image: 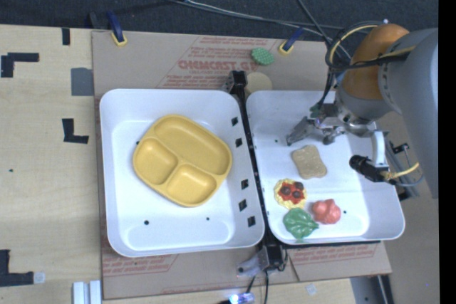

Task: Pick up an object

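A yellow plastic tray with three compartments (182,159) lies tilted in the left white bin (121,110), apparently parked there out of the way. In the right white bin (271,107) the likely targets cluster near the front: a flat tan bread-like slice (309,161), a small round red-and-yellow pizza-like toy (291,191), a green leafy lump (300,223) and a red rounded lump (326,211) just beside it. The claw (312,130) hangs just above the slice, fingers spread apart and gripping nothing, seemingly lined up for a descent
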Available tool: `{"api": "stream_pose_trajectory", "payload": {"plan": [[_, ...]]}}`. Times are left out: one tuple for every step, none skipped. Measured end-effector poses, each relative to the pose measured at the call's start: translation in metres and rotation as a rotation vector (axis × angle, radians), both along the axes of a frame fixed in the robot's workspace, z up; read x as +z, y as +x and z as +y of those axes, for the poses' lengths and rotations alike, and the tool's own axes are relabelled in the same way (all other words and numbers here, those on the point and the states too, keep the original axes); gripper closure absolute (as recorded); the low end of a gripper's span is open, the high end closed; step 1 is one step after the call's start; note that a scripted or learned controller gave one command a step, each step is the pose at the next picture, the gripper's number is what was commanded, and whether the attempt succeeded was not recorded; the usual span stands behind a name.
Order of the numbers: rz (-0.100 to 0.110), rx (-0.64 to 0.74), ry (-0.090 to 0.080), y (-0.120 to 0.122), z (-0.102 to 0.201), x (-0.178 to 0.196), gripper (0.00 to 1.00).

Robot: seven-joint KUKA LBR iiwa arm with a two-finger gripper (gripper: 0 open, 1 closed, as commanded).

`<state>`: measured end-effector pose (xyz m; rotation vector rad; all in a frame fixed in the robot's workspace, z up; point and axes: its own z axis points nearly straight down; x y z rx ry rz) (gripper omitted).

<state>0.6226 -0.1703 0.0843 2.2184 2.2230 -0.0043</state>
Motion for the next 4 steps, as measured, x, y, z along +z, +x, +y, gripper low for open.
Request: {"api": "stream_pose_trajectory", "payload": {"plan": [[-0.003,0.001,0.000,0.001,0.001,0.014,1.00],[-0.001,0.000,0.004,0.001,0.012,0.063,1.00],[-0.003,0.000,0.003,-0.007,0.015,0.110,1.00],[-0.005,0.000,0.003,-0.003,0.018,0.153,1.00]]}}
